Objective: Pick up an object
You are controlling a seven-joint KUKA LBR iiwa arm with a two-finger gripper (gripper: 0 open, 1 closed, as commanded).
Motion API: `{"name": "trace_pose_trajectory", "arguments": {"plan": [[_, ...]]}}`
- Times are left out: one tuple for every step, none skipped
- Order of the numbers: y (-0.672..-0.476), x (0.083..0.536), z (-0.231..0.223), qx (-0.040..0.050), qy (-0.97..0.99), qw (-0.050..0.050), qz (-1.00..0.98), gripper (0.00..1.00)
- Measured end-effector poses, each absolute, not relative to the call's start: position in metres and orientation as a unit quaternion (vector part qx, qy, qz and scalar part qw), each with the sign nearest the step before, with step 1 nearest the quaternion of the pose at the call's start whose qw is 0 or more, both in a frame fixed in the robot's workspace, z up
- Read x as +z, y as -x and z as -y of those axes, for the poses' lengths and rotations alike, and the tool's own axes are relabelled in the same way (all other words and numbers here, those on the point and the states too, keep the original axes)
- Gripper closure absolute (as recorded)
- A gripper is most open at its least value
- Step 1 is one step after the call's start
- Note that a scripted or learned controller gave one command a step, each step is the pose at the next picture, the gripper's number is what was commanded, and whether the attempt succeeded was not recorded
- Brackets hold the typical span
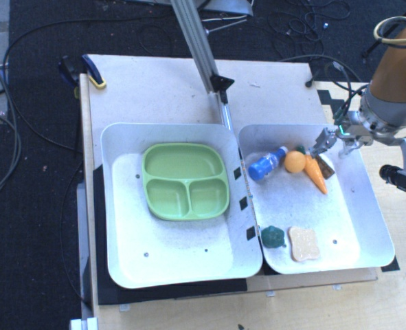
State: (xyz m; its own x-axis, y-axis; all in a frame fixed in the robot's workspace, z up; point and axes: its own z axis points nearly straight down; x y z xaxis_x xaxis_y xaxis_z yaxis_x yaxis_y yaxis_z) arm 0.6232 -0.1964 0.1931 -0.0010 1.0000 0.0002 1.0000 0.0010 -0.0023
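the gripper (328, 145) sits over the far right part of the right bin (367, 212), carried by the grey arm (395, 74) with its orange band above the wrist. two fingers (321, 143) point down and toward the bin's middle. how far apart they stand cannot be told at this size, and nothing can be seen held between them.

positions relative to the fingers:
- carrot (316, 174): just below the fingertips, lying on the bin floor at a slant, thick end near the fingers, thin end pointing away toward the near side. whether the tips touch it cannot be told.
- dark brown piece (325, 170): just beside the carrot's thick end, directly under the fingers.
- orange ball (295, 162): just to the left of the fingertips, touching or nearly touching the carrot's thick end.
- blue bottle (264, 165): further left past the ball, lying on its side with its white cap toward the ball.
- green broccoli piece (273, 236): well apart, toward the near left corner of the same bin.
- slice of toast (303, 244): well apart, near edge of the same bin, just right of the broccoli piece.
- green divided plate (186, 181): well apart to the left, resting in the left bin (120, 246), three compartments facing up.

a grey metal pole (199, 40) runs from the far side down to the seam between both bins.
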Motion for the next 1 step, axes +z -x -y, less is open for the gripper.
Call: {"name": "trace_pose_trajectory", "arguments": {"plan": [[-0.6240,0.1944,0.1964,0.0000,0.707,0.000,0.708,0.00]]}}
